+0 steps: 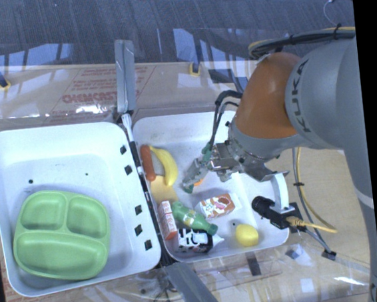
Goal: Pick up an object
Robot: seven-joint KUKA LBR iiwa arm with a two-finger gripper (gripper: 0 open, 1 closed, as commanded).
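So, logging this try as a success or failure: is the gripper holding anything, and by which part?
Nothing shows between the fingers of the gripper; it hangs above the right bin, beside the banana.

A tray (61,235) lies in the left bin (54,142); banana (166,165) in the right bin (176,125).

Open floor along the right bin's (172,123) back wall; banana (166,164), bottle (194,217), lemon (247,235) crowding its front.

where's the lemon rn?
The lemon lies in the right bin, near its front right corner, just right of the black-and-white item and below the small orange-and-white packet.
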